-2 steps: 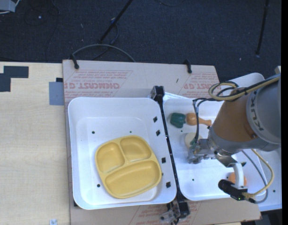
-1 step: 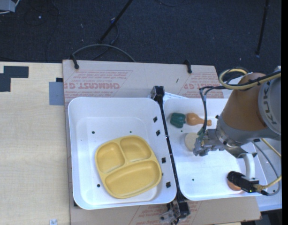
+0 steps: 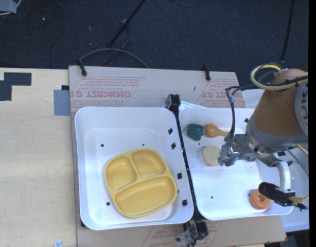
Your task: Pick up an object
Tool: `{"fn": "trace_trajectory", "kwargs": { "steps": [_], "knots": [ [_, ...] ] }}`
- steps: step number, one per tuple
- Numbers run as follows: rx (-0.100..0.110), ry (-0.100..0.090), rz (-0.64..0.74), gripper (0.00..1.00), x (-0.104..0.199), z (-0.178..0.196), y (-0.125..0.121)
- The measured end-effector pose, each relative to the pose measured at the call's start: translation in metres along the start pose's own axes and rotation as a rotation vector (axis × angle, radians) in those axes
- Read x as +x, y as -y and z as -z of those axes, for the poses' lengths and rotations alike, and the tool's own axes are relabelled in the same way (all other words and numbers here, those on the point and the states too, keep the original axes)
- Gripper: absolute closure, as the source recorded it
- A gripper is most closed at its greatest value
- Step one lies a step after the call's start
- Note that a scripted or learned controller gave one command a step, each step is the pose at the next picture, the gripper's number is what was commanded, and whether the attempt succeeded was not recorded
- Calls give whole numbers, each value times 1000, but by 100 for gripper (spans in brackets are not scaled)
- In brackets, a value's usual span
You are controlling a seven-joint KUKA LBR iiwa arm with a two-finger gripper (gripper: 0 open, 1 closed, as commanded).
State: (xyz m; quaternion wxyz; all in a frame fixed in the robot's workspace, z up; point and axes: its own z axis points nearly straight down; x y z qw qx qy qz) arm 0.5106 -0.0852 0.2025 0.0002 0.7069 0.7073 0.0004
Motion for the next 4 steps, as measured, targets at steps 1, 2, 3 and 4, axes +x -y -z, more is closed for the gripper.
{"fn": "trace_trajectory", "kwargs": {
  "steps": [1, 2, 3, 4],
  "knots": [
    [1, 0, 0, 100, -1, 14, 0],
    [3, -2, 5, 100, 54, 24, -19],
    [3, -1, 4, 100, 100, 15, -44],
    [2, -1, 4, 100, 147, 24, -67]
  ]
}}
